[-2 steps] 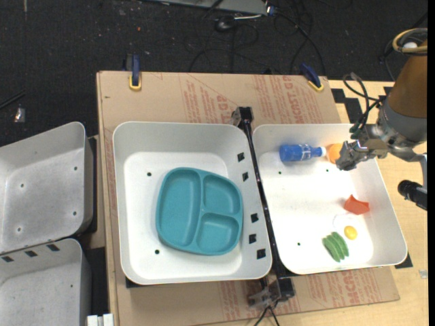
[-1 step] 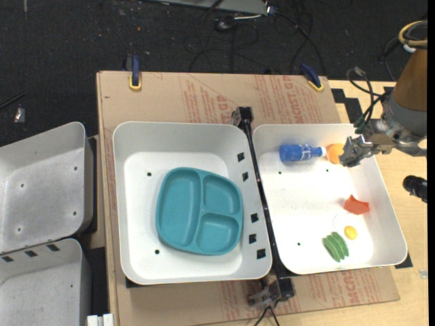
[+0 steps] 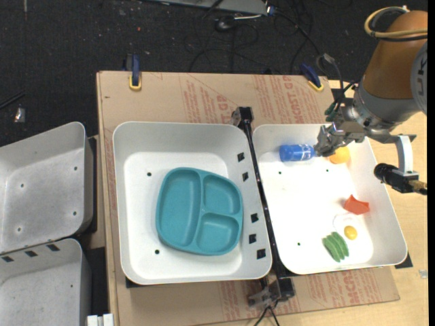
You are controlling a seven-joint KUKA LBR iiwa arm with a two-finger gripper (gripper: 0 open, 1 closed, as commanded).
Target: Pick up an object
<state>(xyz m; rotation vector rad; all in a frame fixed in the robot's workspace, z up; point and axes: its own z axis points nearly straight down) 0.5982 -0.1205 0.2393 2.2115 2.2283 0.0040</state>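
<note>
Camera view puts the gripper [image 3: 331, 140] low at the right bin's [image 3: 299, 250] far end, between the blue cylinder [image 3: 296, 153] and a yellow object [image 3: 339, 156], seemingly placed for a grasp, though I cannot tell its finger state.

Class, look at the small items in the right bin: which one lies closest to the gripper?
The yellow piece, tucked right beside the gripper at the bin's far edge. The blue cylinder lies slightly further left; the orange, green and egg-like pieces sit nearer the front.

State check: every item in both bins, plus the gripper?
Teal tray: flat, in left bin.
Blue cylinder: on its side, right bin, beside gripper.
Yellow object: partly hidden under gripper.
Orange piece: loose.
Fried egg: flat.
Green item: lying flat.
Gripper: low over right bin's far end.
</note>
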